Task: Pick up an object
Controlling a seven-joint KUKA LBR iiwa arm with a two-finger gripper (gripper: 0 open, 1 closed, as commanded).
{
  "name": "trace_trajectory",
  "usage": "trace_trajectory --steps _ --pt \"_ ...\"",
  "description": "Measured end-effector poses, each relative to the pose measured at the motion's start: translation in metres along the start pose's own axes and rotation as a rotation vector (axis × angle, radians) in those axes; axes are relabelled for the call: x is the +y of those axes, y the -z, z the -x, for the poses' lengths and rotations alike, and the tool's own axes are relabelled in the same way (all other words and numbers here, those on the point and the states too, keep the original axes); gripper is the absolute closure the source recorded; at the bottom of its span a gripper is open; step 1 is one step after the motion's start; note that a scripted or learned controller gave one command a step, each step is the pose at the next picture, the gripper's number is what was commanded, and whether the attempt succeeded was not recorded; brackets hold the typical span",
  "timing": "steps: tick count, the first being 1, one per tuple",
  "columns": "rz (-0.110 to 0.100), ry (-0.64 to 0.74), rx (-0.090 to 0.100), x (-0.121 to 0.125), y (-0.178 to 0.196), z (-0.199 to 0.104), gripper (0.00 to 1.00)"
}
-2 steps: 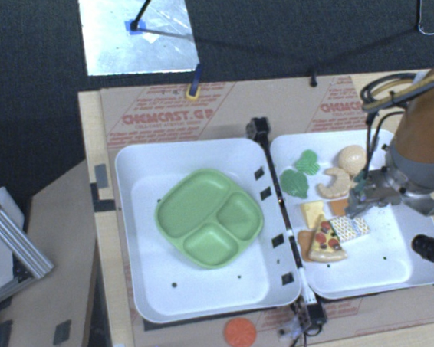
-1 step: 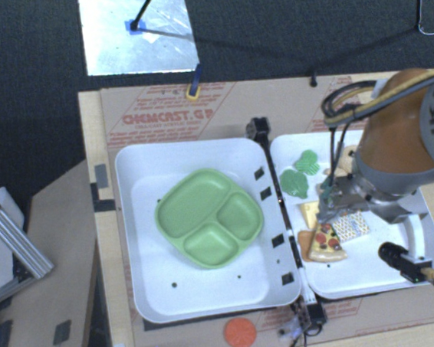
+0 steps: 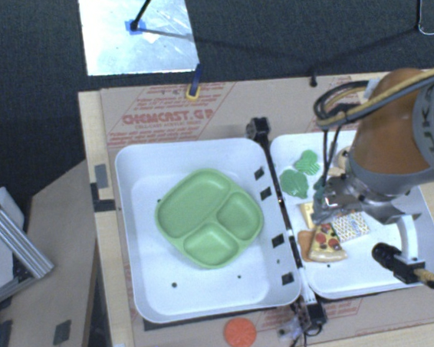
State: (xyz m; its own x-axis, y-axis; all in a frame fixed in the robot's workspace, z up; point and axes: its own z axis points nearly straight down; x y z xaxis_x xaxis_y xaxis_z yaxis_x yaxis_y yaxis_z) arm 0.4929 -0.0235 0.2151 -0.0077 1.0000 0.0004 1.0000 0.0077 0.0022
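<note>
Hand [image 3: 330, 205] over pizza slice [image 3: 325, 244]

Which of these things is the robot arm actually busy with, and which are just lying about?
In the job:
- gripper, low over the right bin
- pizza slice toy
- green leaf pieces
- patterned card

Lying about:
- green divided plate in the left bin
- orange disc on the bench
- foil sheet

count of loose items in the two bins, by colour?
Green: 3 - divided plate, two leafy pieces
Orange/yellow: 1 - pizza slice
White patterned: 1 - card
Total: 5; the arm may hide more.
</note>
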Motion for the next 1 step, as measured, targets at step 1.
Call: trace_trajectory --steps 1 --pt "0.001 -0.001 0.0 -0.0022 0.0201 -0.0026 1.0"
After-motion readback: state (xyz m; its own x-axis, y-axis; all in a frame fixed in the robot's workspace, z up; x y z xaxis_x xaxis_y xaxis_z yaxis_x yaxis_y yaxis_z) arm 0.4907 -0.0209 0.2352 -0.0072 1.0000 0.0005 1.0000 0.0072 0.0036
